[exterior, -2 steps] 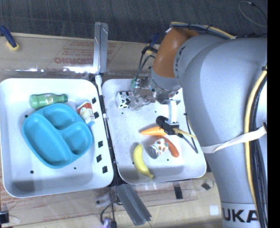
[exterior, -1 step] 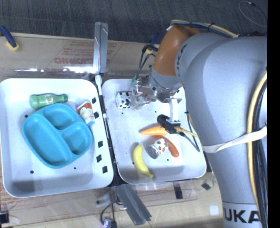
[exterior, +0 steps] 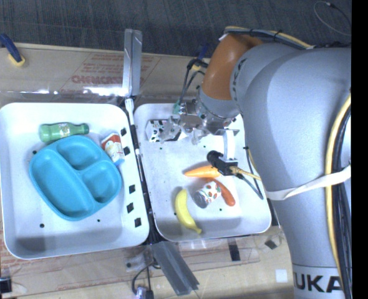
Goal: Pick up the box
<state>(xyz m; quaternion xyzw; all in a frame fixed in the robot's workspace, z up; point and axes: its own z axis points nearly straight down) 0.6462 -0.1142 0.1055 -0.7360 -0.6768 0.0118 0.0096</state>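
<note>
In the left bin [exterior: 9, 185], against its right wall and toward the far side, the box [exterior: 113, 147] is lying, a small red-and-white carton touching the right rim of the blue divided plate [exterior: 78, 176], with the green bottle [exterior: 62, 131] lying near the far wall beyond it. The gripper [exterior: 164, 130] is hanging over the far left corner of the right bin [exterior: 165, 223], so the box is sitting just across the divider from it, toward the left and slightly nearer the bench's front edge. The box's long axis seems to be running roughly from far to near, along the wall, though it is too small to be sure. Whether the gripper is released or clenched I cannot tell; it is blurring into clutter and nothing is showing in its grasp. The coming move, as I am judging it, is calling for a short crossing over the divider, then a descent into a tight gap between wall and plate. The carrot [exterior: 201, 171] and banana [exterior: 186, 211] are lying well clear.
</note>
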